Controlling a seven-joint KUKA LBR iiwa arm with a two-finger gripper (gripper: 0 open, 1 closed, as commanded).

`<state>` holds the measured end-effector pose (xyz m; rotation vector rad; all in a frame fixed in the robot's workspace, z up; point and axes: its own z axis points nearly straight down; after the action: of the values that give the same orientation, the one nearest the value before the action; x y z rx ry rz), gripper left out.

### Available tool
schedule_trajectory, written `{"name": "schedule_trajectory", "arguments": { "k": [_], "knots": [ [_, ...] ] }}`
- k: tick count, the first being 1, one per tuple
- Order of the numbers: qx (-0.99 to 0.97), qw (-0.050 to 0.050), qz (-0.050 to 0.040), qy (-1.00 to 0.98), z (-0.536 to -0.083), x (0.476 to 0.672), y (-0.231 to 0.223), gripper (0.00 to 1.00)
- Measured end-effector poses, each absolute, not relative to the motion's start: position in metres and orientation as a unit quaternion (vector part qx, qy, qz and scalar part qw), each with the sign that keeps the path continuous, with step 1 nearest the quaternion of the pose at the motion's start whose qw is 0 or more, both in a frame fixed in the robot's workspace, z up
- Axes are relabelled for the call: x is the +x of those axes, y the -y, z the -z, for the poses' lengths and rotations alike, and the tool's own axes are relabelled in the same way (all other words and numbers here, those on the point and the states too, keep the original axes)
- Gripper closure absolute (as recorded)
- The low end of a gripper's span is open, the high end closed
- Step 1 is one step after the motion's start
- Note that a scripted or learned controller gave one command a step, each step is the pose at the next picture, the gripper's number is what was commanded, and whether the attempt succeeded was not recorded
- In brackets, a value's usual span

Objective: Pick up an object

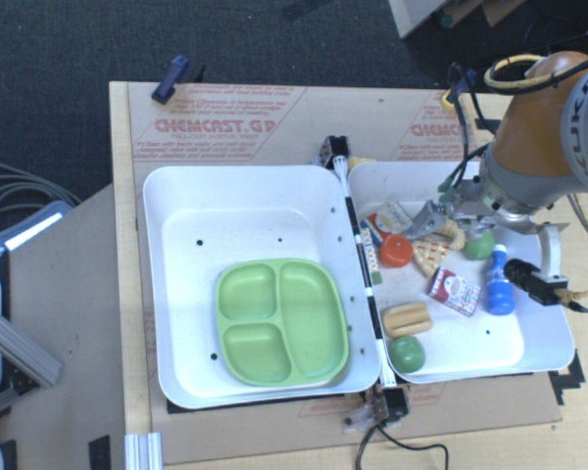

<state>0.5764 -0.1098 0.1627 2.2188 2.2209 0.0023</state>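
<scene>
You have two white bins: the left bin (167, 213) holds one green divided plate (279, 321). In the right bin (539, 346) you can count one blue bottle (498, 284), one green ball (407, 353), one bread roll (406, 317), one waffle (430, 256) and one red-and-white packet (454, 291).

grey arm (568, 135) with orange band, black cables.

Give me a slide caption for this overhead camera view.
Grey-and-orange arm reaches over the right white bin of small toys; green three-compartment plate sits in the left white bin.
</scene>
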Motion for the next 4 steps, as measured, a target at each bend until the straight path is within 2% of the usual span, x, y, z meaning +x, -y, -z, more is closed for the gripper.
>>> {"name": "schedule_trajectory", "arguments": {
  "k": [1, 2, 3, 4],
  "knots": [
    [0.708, -0.001, 0.001, -0.707, -0.084, 0.548, 0.15, 0.0],
    [0.707, 0.001, -0.0002, -0.707, -0.095, 0.549, 0.15, 1.0],
    [0.707, 0.001, -0.0001, -0.707, -0.094, 0.549, 0.15, 0.0],
    [0.707, 0.0, 0.0001, -0.707, -0.085, 0.665, 0.158, 0.0]
  ]
}}
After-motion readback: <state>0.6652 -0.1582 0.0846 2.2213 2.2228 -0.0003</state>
